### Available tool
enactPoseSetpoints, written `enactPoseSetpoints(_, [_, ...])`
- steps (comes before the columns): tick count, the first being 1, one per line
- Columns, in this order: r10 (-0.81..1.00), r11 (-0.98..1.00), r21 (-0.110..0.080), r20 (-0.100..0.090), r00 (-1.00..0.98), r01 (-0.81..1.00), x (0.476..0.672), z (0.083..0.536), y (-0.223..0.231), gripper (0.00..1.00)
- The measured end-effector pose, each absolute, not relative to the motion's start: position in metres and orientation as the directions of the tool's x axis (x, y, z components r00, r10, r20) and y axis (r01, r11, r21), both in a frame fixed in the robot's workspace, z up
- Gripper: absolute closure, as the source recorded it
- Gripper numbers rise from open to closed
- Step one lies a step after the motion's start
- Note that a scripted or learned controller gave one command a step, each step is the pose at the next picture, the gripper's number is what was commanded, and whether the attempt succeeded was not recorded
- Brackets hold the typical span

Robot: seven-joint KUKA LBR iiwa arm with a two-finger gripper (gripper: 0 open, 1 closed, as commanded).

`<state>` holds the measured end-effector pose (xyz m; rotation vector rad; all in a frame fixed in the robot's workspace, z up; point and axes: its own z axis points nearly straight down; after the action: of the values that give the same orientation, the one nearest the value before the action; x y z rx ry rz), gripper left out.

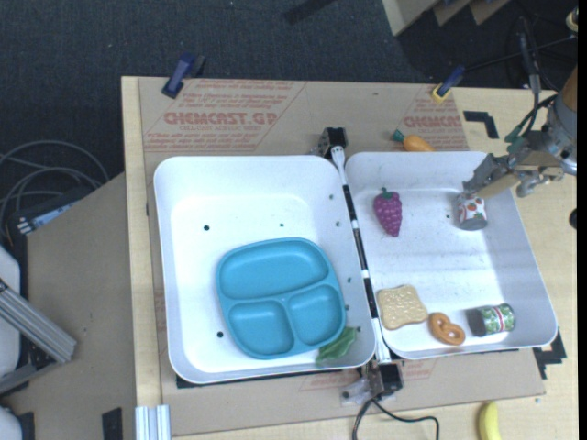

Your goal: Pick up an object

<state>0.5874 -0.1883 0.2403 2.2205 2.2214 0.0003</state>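
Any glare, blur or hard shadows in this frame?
Camera view: lighting even, both white bins bright without blown glare; soft shadows under the grapes and can; the gripper at the right bin's far side looks slightly blurred; floor dark.

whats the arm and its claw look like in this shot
At the right edge of the camera view, the arm is light grey metal with dark cables running along its upper part. Its claw is grey as well, with slim metallic fingers reaching out to the left over the right bin.
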Motion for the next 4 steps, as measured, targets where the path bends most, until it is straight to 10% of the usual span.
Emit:
enactPoseSetpoints(1, [1.000,0.001,-0.002,0.001,-0.001,1.000,0.602,0.168,-0.134,0.00])
enactPoseSetpoints(2, [1.000,0.001,-0.001,0.001,-0.001,1.000,0.657,0.084,-0.096,0.00])
enactPoseSetpoints(3, [1.000,-0.001,-0.002,0.000,0.001,1.000,0.597,0.084,-0.115,0.00])
enactPoseSetpoints(4, [1.000,-0.001,0.008,-0.001,0.001,1.000,0.600,0.098,-0.114,1.00])
